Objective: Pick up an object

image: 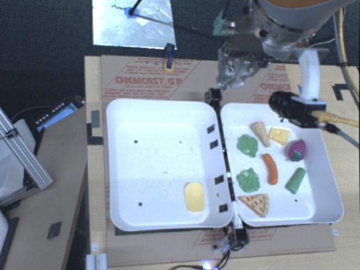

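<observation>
Brown cardboard sheet [140,75] printed "CHEMCAST GP" in red lies under two white bins; the left bin [121,151] holds one yellow oval piece [194,196], the right bin [326,190] seven toy foods; pincer [233,75] hangs above the bins' far edge, grip unclear

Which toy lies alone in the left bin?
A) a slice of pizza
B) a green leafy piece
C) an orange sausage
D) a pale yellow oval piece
D: the pale yellow oval piece is the sole toy on the left bin; the others lie in the right bin.
</observation>
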You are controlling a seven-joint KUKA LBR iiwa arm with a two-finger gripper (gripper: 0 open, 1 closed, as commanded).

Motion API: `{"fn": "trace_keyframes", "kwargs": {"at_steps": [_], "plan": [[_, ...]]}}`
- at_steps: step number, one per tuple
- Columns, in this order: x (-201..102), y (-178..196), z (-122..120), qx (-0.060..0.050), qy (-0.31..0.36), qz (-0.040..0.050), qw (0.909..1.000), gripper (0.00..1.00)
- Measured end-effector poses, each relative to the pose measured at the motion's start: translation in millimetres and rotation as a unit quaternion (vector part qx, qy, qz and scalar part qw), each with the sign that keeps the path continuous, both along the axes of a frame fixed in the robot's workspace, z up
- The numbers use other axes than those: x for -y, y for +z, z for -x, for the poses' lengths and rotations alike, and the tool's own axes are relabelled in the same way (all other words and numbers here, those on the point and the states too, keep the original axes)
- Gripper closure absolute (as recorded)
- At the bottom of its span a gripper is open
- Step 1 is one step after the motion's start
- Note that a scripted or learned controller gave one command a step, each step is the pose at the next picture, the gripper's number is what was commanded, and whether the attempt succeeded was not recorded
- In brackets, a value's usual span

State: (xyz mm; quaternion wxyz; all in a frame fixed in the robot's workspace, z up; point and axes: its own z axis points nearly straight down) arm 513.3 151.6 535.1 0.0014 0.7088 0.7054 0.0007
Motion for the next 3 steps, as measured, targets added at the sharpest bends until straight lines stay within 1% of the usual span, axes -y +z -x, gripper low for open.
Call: {"fn": "trace_keyframes", "kwargs": {"at_steps": [1,2,3], "plan": [[-31.7,0.0,7.9,0.0,0.005,-0.0013,1.0,1.0],[-65.7,-0.1,-12.1,0.0,0.005,-0.0011,1.0,1.0],[-83.5,0.0,28.7,-0.002,0.006,-0.0012,1.0,1.0]]}}
